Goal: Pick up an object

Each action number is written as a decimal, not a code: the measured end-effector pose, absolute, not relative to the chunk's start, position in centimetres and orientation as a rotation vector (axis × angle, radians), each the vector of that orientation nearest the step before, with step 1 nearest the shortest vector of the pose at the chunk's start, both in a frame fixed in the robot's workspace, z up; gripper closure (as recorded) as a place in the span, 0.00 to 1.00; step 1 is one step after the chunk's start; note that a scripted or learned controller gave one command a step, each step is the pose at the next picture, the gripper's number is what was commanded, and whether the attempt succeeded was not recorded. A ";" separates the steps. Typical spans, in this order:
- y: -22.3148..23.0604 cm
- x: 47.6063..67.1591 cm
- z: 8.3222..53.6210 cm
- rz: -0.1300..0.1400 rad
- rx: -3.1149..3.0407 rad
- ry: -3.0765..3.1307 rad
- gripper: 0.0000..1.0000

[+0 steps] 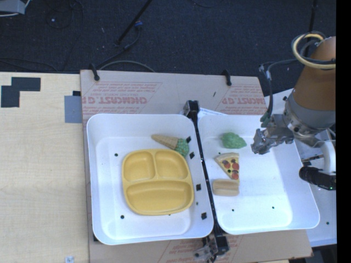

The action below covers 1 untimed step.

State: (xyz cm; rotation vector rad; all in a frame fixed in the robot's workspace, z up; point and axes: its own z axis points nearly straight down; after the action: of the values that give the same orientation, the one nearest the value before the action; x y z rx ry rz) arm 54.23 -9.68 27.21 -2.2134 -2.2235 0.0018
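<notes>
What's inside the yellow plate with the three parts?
Nothing that I can see. The yellow plate sits in the left bin, and all three parts look bare. The ice cream cone lies just beyond its rim, not inside.

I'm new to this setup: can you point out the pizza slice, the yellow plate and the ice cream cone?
pizza slice (229,165): camera view, its topped middle.
yellow plate (158,198): camera view, its large compartment.
ice cream cone (165,141): camera view, its tan cone.

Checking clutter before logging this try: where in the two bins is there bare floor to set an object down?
Right bin: open floor below the tan block and right of the pizza slice. Crowded at its upper left, around the green lump and gripper. Left bin: the yellow plate and ice cream cone leave only a left strip.
</notes>
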 end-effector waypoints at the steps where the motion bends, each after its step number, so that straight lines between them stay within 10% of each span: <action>1: -4.0 54.1 25.4 0.003 -2.212 -2.223 1.00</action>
State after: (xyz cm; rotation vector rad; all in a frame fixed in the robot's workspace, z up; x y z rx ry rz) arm 54.12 -4.00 25.39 -2.2122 -2.2229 0.0033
